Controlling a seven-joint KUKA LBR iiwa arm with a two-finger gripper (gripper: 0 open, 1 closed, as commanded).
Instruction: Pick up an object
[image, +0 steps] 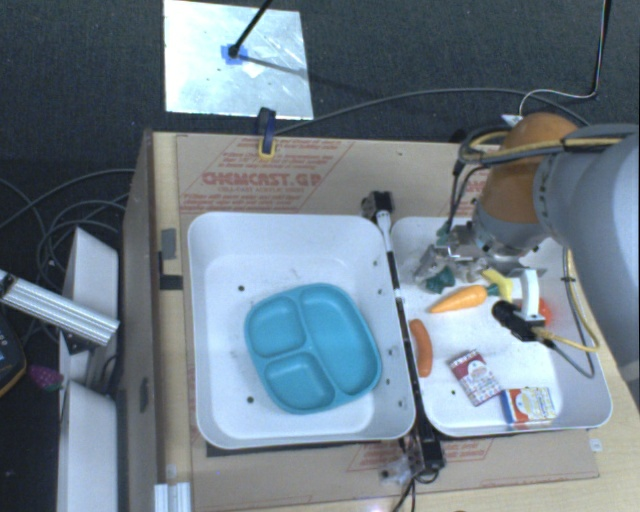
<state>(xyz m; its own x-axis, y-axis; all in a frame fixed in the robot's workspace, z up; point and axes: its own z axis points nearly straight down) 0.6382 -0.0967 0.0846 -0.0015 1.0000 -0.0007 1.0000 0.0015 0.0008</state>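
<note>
hovering low in the right bin (590, 405), gripper (437, 265) just above-left of the toy carrot (459, 298); carrot beside the fingertips, not between them; finger spread impossible to tell.

A glossy plastic blue tray (313, 346) lies in a smooth white bin (215, 300) on a matt cardboard bench (300, 170).

Red print on cardboard sheet (290, 165) under the bins, reads roughly "CHEMCAST GP". Finer lines below it illegible. Small cartons' (476, 377) print unreadable.
</note>
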